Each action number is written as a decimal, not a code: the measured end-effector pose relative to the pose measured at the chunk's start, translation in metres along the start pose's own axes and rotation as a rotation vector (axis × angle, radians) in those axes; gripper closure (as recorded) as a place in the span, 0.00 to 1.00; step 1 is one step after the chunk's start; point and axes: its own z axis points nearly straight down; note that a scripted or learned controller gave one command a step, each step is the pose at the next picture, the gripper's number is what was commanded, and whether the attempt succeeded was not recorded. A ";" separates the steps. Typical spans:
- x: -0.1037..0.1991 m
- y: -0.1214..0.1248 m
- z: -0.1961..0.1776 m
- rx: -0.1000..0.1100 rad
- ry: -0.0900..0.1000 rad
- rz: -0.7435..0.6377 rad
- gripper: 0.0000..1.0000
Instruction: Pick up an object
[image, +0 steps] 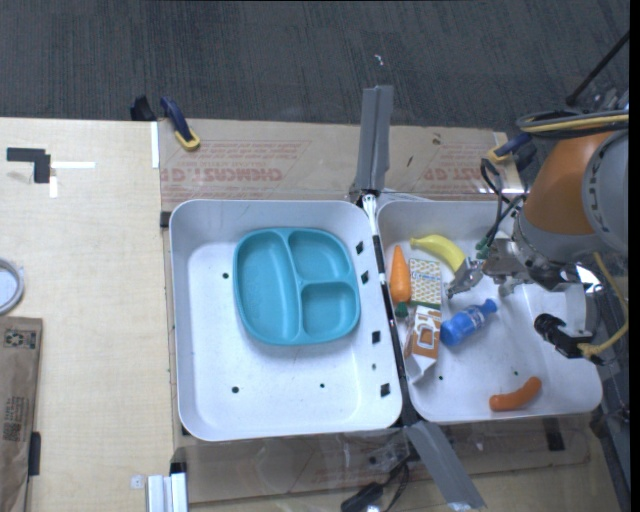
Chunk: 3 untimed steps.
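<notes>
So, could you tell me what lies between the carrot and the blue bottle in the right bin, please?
In the camera view, between the carrot and the blue bottle lie flat packets: a pale one and an orange-and-white one below it.

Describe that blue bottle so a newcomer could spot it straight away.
Look in the right bin, near its middle, just below the gripper. The blue bottle lies on its side there, beside a printed carton. It is the only blue item in that bin; its neighbours are a yellow banana and an orange carrot.
</notes>
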 end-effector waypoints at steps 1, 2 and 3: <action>-0.001 0.000 -0.006 0.004 0.001 0.000 1.00; -0.001 0.000 -0.006 0.004 0.001 0.000 0.00; -0.001 0.000 -0.011 0.009 0.001 -0.001 1.00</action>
